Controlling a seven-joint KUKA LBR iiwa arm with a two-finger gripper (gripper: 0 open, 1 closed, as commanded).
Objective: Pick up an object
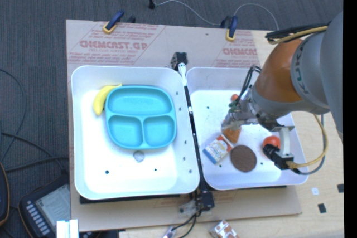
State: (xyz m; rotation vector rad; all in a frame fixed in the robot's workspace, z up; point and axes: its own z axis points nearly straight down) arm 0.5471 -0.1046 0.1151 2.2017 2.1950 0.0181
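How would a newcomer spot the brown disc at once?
Start at the right bin, the one the arm reaches into. Near its front edge lies the brown disc, flat and round. The small packet to its left is rectangular, blue and white.

Brown bench board printed with red lettering, pinned at the far edge by two blue-and-yellow clamps. Sitting side by side on it, touching: left white bin and right white bin. Small patterned packet lying near the front edge.
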